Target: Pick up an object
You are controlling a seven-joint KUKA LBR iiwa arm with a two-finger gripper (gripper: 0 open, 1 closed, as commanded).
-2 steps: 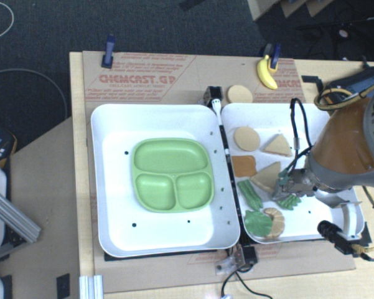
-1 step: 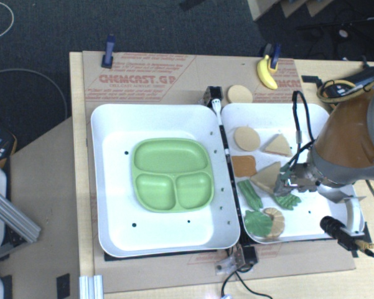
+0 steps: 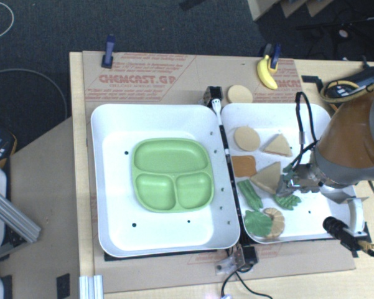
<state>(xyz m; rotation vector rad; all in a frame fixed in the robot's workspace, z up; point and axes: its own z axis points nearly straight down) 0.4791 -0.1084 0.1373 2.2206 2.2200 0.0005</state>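
The right bin (image 3: 311, 120) holds several toy foods: a round tan piece (image 3: 246, 138), a pale wedge (image 3: 277, 145), an orange-brown square (image 3: 243, 165), a tan wedge (image 3: 268, 177), a green pod (image 3: 251, 194), a green leafy piece (image 3: 257, 221) and a round biscuit-like piece (image 3: 275, 222). My gripper (image 3: 289, 189) reaches in from the right and sits low over a small green object (image 3: 288, 200), just right of the tan wedge. The arm's wrist hides the fingers.
The left bin (image 3: 112, 142) holds a green three-compartment plate (image 3: 172, 174). Behind the bins, a yellow banana (image 3: 267, 73) and a tan disc (image 3: 239, 94) lie on the board. Blue clamps stand at the back edge. Cables run over the right bin's far side.
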